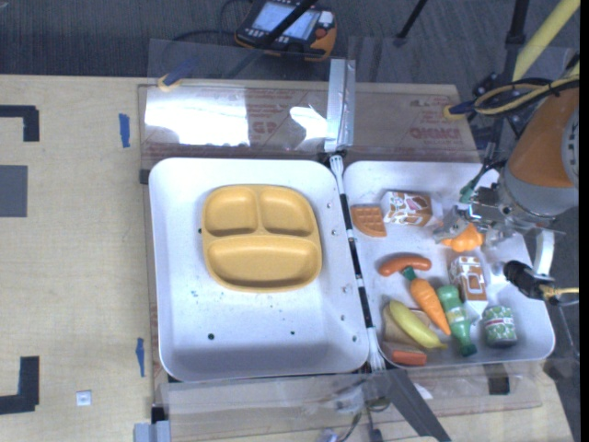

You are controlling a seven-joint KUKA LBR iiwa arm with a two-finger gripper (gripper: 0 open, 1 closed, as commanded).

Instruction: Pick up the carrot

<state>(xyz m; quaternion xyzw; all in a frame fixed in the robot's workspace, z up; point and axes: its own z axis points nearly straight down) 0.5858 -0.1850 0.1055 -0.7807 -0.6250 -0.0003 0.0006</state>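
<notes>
The carrot [427,304], orange and tapered, lies slanted in the right bin [538,348], between a yellow banana [411,324] and a green bottle-like toy [456,319]. My gripper [476,217] hangs over the bin's upper right part, well up and to the right of the carrot and apart from it. A small orange toy [464,239] sits right under the gripper, and I cannot make out whether the two touch.
The right bin also holds a red sausage [405,264], a printed carton [408,208], a waffle piece [367,220], a small box [469,276] and a green-white can [499,325]. A yellow divided plate [262,236] lies in the left bin [184,339].
</notes>
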